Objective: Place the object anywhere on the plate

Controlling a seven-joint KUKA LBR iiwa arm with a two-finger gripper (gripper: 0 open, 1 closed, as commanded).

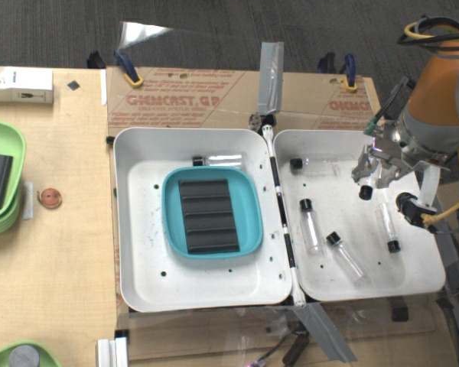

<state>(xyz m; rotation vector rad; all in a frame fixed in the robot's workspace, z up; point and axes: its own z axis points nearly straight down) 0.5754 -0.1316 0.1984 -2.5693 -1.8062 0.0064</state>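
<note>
Clear vials with black caps [344,254] lay scattered in the right bin [413,281], the nearest toward its front edge. One similar vial [216,160] rested behind the teal plate [249,205] in the left bin [138,266]. Whether the gripper [373,176], above the right bin, was released or clenched could not be determined.

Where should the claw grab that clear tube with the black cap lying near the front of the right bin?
Probably at the middle of the clear tube, coming straight down from above. It lies flat and slanted in the right bin, apart from the others, so the fingers should close across its narrow width.
</note>
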